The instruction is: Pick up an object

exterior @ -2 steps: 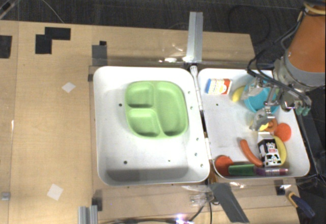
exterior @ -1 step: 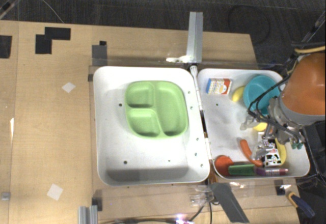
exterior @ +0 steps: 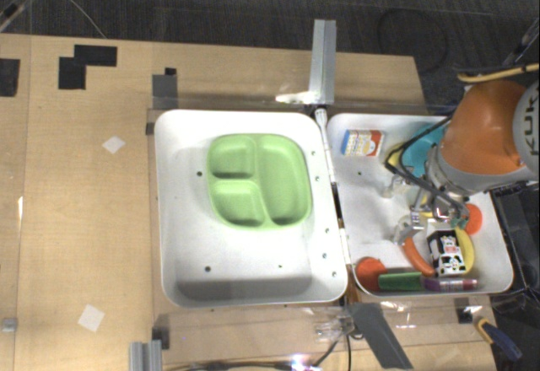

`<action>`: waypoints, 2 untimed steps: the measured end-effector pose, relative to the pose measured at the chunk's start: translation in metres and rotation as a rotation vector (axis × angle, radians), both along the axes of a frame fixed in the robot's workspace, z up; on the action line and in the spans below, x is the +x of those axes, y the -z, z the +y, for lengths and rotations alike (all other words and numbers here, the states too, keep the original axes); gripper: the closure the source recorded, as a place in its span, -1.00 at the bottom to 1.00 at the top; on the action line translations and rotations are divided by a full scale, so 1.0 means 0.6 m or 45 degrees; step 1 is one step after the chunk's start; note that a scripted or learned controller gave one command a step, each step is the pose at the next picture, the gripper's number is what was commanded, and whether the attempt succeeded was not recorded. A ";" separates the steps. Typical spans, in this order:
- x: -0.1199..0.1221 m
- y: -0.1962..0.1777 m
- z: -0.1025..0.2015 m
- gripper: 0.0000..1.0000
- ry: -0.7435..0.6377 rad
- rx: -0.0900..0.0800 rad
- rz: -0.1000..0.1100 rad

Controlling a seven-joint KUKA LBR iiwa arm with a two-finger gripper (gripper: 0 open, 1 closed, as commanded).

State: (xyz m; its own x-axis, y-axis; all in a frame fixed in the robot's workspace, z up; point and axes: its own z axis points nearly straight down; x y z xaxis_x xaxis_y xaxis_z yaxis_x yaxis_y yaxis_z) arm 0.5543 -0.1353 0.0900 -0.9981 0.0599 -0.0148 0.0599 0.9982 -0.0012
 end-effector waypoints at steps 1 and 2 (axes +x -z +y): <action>0.153 0.002 0.027 -1.00 0.108 0.002 0.016; 0.008 0.000 0.045 -1.00 0.308 0.006 0.002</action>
State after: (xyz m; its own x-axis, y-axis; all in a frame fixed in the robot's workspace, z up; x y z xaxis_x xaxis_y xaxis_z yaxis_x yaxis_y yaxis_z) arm 0.5592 -0.1084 0.0902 -0.9548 0.2970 -0.0126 0.2970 0.9549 0.0030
